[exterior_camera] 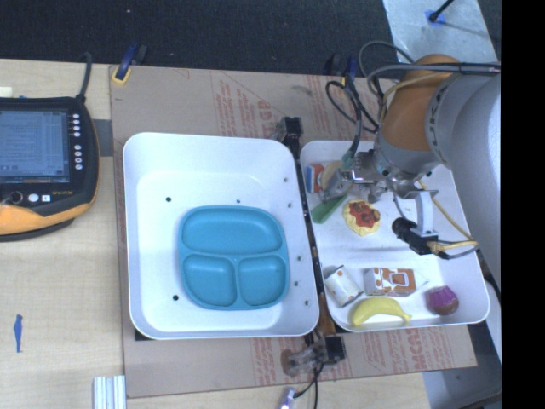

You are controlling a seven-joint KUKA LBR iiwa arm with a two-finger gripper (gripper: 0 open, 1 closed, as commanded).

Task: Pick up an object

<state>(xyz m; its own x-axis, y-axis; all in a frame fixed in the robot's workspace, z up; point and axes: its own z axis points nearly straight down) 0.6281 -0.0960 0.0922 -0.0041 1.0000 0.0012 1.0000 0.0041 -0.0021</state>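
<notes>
My gripper (362, 186) hangs over the back half of the right bin (464, 220), its metal fingers pointing down just above a round yellow and red toy (363, 217). A green piece (326, 208) lies to the left of the fingers, near the bin's left wall. In the front of the same bin rest a yellow banana (380, 312), a small white cup (341, 285), a brown and white carton (390, 279) and a purple fruit (442, 299). Nothing visible sits between the fingers.
The left bin (149, 228) holds a blue divided tray (232, 256). A tablet pendant (43, 156) lies on the bench at far left. Cables (423, 233) trail from the wrist over the right bin. The grey arm covers the bin's back right corner.
</notes>
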